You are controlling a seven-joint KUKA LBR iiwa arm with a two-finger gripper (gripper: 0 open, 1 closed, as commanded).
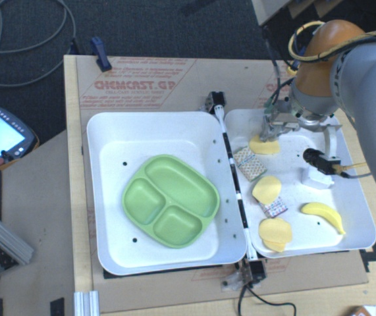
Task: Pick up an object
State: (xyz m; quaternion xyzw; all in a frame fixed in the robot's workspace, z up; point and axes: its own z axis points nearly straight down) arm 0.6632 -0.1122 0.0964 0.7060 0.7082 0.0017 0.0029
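I count seven things to choose from. A green plate with three compartments lies flat, right side up, near the middle of the view's left bin. The rest lie in the right bin. A pale yellow piece rests just beside my gripper, at the bin's far end. Next to it, against the dividing wall, lies a grey chequered packet. Nearer the camera come a pale yellow rounded piece, a small colourful packet touching it, and a deeper yellow round piece. A yellow banana lies on its side, apart from these
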